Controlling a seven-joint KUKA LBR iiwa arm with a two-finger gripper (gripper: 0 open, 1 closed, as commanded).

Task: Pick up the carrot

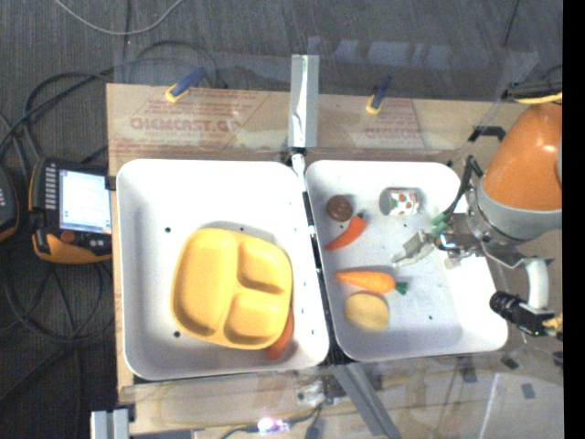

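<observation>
The gripper (413, 247) hangs over the right bin (475, 323), fingers spread and holding nothing. The carrot (367, 281) lies just left and below it, near the bin's middle, above a yellow potato (366, 311). A yellow tray (234, 287) fills the left bin (146, 245).

Even, bright overhead light washes the white bins (164, 355) nearly flat, shadows stay soft, and detail is slightly grainy.

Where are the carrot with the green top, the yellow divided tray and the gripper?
carrot (366, 281): camera view, middle of its orange body.
yellow divided tray (203, 282): camera view, its left compartment floor.
gripper (413, 248): camera view, between its fingertips.
</observation>
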